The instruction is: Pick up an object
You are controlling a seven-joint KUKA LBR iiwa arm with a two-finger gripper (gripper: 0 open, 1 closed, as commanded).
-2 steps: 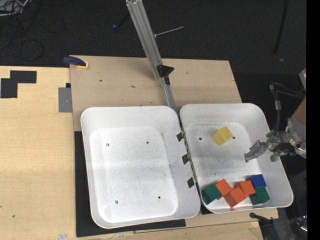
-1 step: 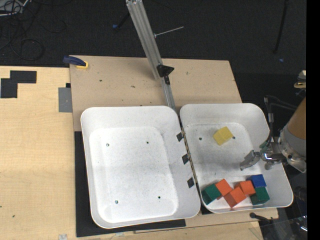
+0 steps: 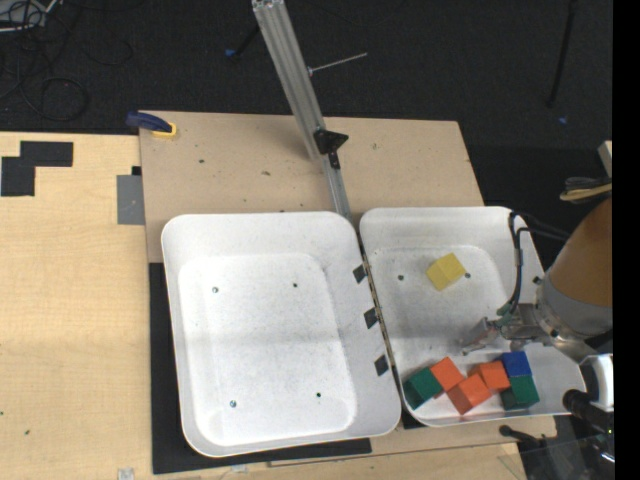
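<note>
Reaching in from the right, the arm (image 3: pixel 585 268) angles its end effector (image 3: pixel 482 334) low over the right bin (image 3: pixel 440 226), grip state unclear, just above clustered blocks (image 3: pixel 470 380).

We see a blue-handled clamp (image 3: pixel 150 123) at the bench's (image 3: pixel 400 163) far left corner; an aluminium rail (image 3: pixel 293 68) leans over its far edge.
</note>
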